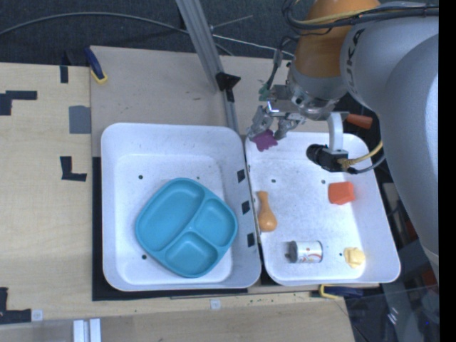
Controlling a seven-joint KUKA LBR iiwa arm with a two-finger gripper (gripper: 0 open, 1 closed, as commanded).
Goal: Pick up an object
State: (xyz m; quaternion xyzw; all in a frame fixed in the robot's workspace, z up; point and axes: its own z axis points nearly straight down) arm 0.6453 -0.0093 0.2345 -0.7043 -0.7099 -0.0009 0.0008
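- Tool clenched on a small purple piece, pinched right at the fingertips.
- Poised over the far left corner of the right bin, close to the wall shared with the left bin.
- Purple piece: hanging just under the fingers, apparently clear of the bin floor, though height is hard to judge from above.
- Probably very light, with little weight to drag it free; possibly soft or rubbery, but too small to say for sure.
- Seemingly taken by its upper edge only, so liable to twist or slip out; better held deeper, across the middle.
- Lying loose in the same bin, well apart from each other: an orange block, a tan gourd-shaped toy, a small can on its side, a yellow lump.
- In the left bin: a blue divided plate, broad and flat, awkward for narrow fingers except at the rim.
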